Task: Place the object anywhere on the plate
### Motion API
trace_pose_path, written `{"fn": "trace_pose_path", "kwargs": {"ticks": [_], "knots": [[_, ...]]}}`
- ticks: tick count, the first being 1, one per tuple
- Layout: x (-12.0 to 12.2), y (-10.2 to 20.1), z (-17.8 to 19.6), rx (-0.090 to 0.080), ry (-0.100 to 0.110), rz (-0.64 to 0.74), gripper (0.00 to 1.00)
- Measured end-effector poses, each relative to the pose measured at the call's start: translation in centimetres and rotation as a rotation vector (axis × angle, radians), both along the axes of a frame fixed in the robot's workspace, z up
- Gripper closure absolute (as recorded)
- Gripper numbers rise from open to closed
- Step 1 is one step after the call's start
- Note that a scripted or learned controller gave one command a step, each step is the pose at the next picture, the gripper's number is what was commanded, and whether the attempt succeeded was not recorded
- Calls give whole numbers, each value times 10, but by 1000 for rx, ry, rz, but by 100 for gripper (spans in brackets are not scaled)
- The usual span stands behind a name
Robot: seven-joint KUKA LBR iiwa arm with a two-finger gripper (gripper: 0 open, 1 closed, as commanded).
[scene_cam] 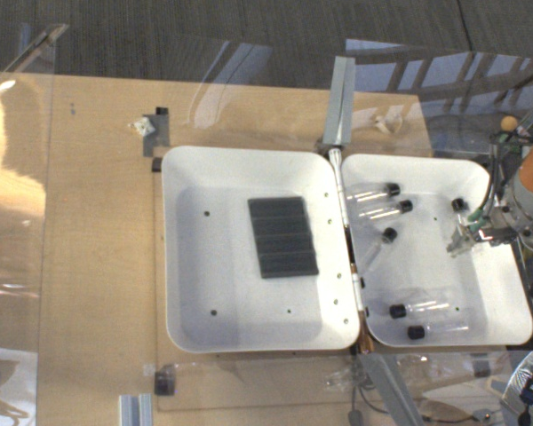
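Where the arm reaches in from the right, its pincer (466, 238) hangs low over the right side of the right bin (515, 322), beside the wall there. Whether it is spread or pressed together, I cannot tell; the tip is small and blurred, and something clear seems to lie at it, but a grip cannot be confirmed.

Two shallow white bins sit side by side on a wooden tabletop (89, 238), their inner rims touching. The left bin (186, 309) holds a dark ribbed rectangular plate (283, 236), lying flat near the centre, slightly toward the far right. White floor lies open on every side of it, most on the left and near sides.

The right bin holds several clear tubes with black caps. Two tubes (377, 199) lie near the far left corner, roughly parallel. A black cap (389, 234) sits just below them, with its clear tube hard to trace. Another black cap (458, 205) lies near the far right, close to the pincer. Two more capped tubes (422, 309) rest along the near wall. The middle of this bin's floor is bare.
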State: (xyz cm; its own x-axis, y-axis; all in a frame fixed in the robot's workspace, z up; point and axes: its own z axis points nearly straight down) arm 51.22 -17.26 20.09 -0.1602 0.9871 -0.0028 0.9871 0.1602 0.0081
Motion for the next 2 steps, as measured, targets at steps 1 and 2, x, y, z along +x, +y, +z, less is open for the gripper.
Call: {"fn": "trace_pose_path", "kwargs": {"ticks": [1, 2], "knots": [[27, 58, 10, 0, 2, 104, 100], [6, 108, 61, 2, 1, -111, 100]]}}
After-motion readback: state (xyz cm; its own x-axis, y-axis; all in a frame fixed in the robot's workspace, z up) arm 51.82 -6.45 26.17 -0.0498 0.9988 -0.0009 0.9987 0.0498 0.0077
